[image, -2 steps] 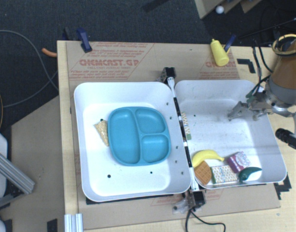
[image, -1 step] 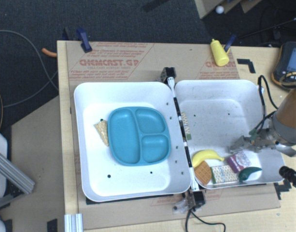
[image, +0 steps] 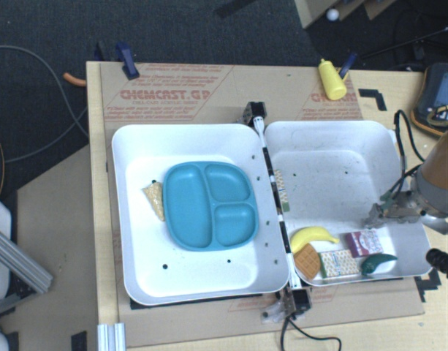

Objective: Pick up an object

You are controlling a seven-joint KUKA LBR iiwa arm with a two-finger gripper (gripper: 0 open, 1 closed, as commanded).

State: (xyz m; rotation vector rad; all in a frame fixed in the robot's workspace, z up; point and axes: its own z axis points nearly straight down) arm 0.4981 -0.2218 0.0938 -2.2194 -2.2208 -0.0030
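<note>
Gripper (image: 383, 212) metal shows at the right side of the right bin (image: 319, 134), low over the white floor, but it is small and blurred, so whether it is spread or pressed together cannot be told. No object can be seen in it. The arm (image: 437, 185) behind it is cut off by the picture's right edge, with just a grey bulk and dark cables to make out.

Just below the gripper, along the near wall of the right bin, lies a row of small things. Nearest is a purple-and-white packet (image: 364, 243), its print too small to read. A dark green object (image: 377, 264) with a white part sits just beside it, its shape hard to tell. To the left comes a flat box (image: 338, 264) with a speckled label, then a round orange-brown item (image: 307, 262), partly tucked under a yellow banana (image: 313, 236) that curves above it.

A black divider with clips runs between the bins. In the left bin (image: 136, 269) a blue sectioned plate (image: 209, 205) lies flat in the middle, and a tan wedge-like piece (image: 155, 197) pokes out from under its left edge, mostly hidden.

Both bins rest on the counter (image: 172, 93), which carries red printed lettering. A yellow object (image: 331, 80) lies on it beyond the right bin, and a blue clamp (image: 126, 60) grips its far left edge.
</note>
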